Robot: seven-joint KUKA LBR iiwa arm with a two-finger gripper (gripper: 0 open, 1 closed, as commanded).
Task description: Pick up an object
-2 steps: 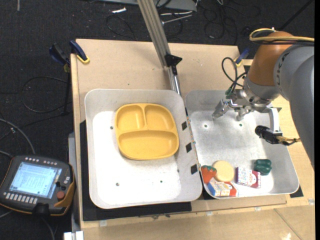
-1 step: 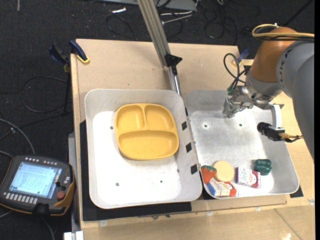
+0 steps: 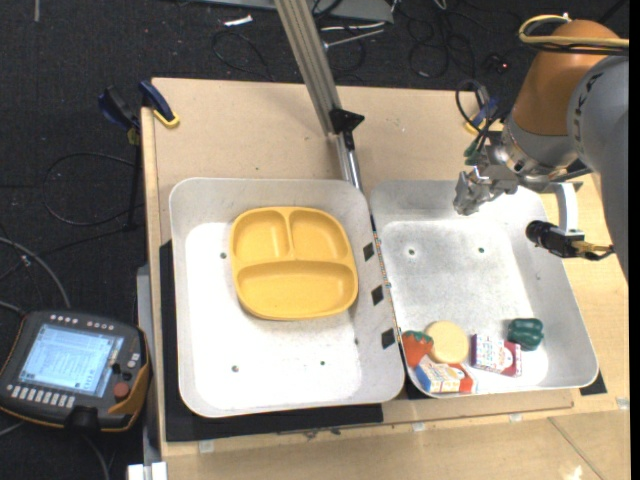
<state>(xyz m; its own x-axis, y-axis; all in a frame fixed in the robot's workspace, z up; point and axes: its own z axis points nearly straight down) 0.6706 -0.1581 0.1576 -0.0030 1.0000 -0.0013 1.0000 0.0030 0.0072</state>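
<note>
Toys (image 3: 470, 353) well apart from claw (image 3: 468, 200)

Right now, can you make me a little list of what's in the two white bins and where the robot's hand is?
left bin: white shallow bin holding a yellow plastic plate with three sections
right bin: white shallow bin, items piled at its near edge
items there: round pale yellow piece, small red and white carton, dark green toy, orange-red piece
gripper: over the right bin's far edge, far from the pile
holding: nothing seen
</note>
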